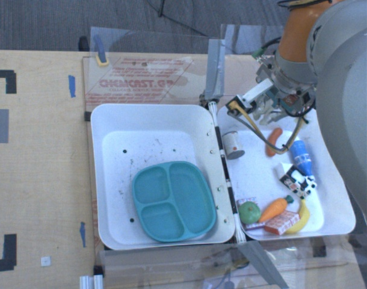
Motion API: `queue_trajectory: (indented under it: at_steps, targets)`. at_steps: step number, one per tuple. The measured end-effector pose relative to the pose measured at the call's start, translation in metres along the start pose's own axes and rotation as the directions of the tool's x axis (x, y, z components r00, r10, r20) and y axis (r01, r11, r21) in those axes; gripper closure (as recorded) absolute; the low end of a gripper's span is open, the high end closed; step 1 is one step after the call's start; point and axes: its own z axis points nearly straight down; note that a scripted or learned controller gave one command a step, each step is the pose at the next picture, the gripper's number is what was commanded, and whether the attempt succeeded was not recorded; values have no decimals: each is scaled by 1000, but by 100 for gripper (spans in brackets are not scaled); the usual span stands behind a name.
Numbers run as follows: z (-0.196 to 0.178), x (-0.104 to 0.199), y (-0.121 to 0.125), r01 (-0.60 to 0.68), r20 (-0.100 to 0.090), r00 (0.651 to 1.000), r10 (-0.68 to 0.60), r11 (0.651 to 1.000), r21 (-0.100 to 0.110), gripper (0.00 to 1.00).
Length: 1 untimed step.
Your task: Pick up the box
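Two shallow white plastic bins sit side by side on the wooden worktop (39, 161), and the risks all gather in the second one. The left bin (105, 131) carries just a teal divided plastic plate (171, 200), well away from the job. Across the shared rim, the right bin (341, 220) is crowded. A small grey metal can (233, 144) lies near its back left, and a round green toy fruit (249, 212) sits at the front. Just beside the fruit is an orange toy carrot (274, 208). The target, a small red-and-white cardboard box (281, 223), lies flat at the front edge, touching or nearly touching the carrot above it and a yellow toy banana (301, 217) on its right. The gripper (271, 112) hangs over the back of this bin, well apart from the box, with a loose cable looping beneath it, and I cannot tell whether it is open or closed. The likeliest failure is a descent that catches the carrot or banana along with the box, or instead of it. A low, flat box could also slide against the front wall rather than lift. The dangling cable might snag the blue plastic bottle (301, 153) or the black-and-white toy (298, 182) on the way across.
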Motion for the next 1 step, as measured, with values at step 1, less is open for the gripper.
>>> queue_trajectory:
  at_steps: [1]
  targets:
    - [21, -50, 40, -11, 3, 1000, 11, 1000, 5, 100]
